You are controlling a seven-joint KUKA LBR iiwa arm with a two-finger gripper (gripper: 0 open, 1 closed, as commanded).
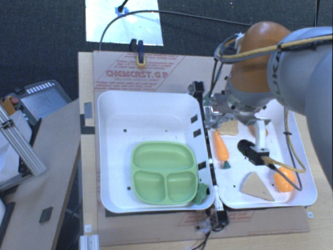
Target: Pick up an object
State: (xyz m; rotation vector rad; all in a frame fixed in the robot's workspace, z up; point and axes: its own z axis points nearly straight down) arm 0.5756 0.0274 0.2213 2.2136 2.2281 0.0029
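Background: dark carpet; pale worktop (87,155), cardboard sheet (135,74) under two white bins.
Left bin (119,100): green three-compartment plate (164,171) in the near-right part; small green item (202,193) at the near-right corner, touching the plate.
Right bin (301,158): carrot (222,147) along the left wall, green end toward the near side; tan wedge (256,186) near the front; orange piece (284,180) just right of the wedge.
Hand (218,116): low over the right bin's far-left area, by a tan slice (229,127); can't tell if open, closed or holding anything.

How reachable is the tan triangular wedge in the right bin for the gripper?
Probably yes: the tan triangular wedge lies uncovered on the white bin floor, the orange carrot well apart. A rounded orange piece close beside it might crowd the gripper.
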